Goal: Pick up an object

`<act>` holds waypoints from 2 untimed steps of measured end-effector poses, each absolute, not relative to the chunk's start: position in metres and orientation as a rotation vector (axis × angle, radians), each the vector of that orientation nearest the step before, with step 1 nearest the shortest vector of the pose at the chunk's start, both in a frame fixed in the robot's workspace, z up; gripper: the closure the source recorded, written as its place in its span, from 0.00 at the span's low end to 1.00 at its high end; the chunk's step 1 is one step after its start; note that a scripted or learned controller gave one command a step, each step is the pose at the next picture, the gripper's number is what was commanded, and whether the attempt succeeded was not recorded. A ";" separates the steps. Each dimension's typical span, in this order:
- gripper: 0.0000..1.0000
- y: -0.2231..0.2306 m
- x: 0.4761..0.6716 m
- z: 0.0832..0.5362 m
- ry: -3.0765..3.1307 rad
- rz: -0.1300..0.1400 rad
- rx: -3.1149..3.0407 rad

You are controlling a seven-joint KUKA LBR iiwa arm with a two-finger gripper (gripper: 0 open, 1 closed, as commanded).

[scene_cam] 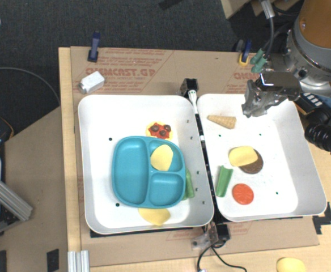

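Over the right bin's (pixel 307 169) far edge, near one o'clock in the view, the gripper (pixel 255 107) hangs with its dark fingers pointing down and close together; nothing shows between them, though how far they are parted I cannot tell from this angle. Just beside it, toward eight o'clock, a tan cone-shaped piece (pixel 222 120) lies on the bin floor, apart from the fingertips. Farther toward six o'clock from the gripper sit a yellow piece resting on a brown round piece (pixel 246 158), then a green stick (pixel 224 181) lying along the bin's left wall, and a red disc (pixel 243 194) beside it near the front edge. Toward nine o'clock, the left bin (pixel 94 152) holds a blue divided tray (pixel 134 171) with a yellow piece (pixel 162 157) in its upper right compartment. A small red and dark item (pixel 160 131) lies at the tray's twelve o'clock, and another yellow piece (pixel 154 215) peeks out at its six o'clock.
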State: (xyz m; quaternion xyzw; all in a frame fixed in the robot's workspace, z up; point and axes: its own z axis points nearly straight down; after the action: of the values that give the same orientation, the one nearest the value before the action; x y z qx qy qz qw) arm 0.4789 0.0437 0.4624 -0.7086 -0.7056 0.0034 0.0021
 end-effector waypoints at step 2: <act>1.00 0.082 0.480 0.526 -2.234 -0.024 -2.222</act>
State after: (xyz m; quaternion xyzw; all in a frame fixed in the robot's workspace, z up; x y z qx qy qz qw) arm 0.4798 0.0821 0.5258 -0.7053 -0.7088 -0.0077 -0.0047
